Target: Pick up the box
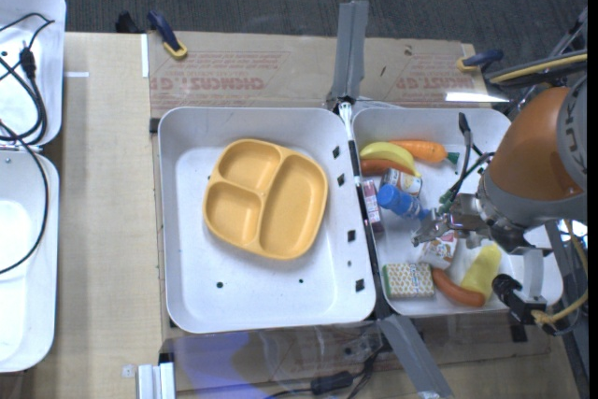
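A small box [409, 279] with a green-and-tan check pattern lies flat at the front left of the right bin [392, 121]. My gripper [437, 234] hangs low over the middle of that bin, just above and to the right of the box and apart from it. Directly under the gripper lies a small white-and-red packet [445, 249]. The grey arm with its orange band [534, 154] comes in from the right and hides the bin's right side.
The right bin also holds a banana [386, 152], a carrot [419, 149], a blue bottle [402, 201], a narrow purple carton [371, 203] by the left wall, an orange sausage [458, 292] and a yellow item [481, 266]. A yellow divided plate [266, 198] sits in the left bin [177, 229].
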Robot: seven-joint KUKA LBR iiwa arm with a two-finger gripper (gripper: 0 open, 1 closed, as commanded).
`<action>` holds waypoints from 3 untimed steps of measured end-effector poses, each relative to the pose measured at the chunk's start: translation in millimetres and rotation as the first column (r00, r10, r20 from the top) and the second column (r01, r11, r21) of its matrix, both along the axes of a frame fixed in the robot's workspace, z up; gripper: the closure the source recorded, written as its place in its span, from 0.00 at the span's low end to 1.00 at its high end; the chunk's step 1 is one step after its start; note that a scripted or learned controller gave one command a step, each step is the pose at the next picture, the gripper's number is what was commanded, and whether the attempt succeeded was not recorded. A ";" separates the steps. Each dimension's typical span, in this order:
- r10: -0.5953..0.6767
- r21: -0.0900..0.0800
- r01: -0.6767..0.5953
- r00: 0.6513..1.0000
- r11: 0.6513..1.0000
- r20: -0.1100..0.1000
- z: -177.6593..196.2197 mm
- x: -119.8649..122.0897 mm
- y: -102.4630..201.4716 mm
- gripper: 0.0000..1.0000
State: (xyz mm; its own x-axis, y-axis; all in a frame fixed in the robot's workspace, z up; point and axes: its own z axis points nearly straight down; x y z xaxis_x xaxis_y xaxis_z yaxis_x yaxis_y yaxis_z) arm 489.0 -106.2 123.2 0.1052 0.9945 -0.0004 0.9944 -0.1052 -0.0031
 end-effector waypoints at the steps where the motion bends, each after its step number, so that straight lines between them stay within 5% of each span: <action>1: -0.123 -0.001 0.123 0.992 0.992 -0.013 -18.1 85.7 -0.2 0.00; 2: -0.255 -0.002 0.255 0.967 0.967 -0.001 -6.9 91.5 -22.0 0.00; 3: -0.470 -0.003 0.470 0.883 0.883 -0.002 -33.5 93.4 12.5 0.00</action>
State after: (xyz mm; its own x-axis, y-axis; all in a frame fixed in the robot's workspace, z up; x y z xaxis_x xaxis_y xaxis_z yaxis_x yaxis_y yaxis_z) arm 582.4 -93.8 89.7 0.5605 0.8282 -0.0038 0.8282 -0.5605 -0.0048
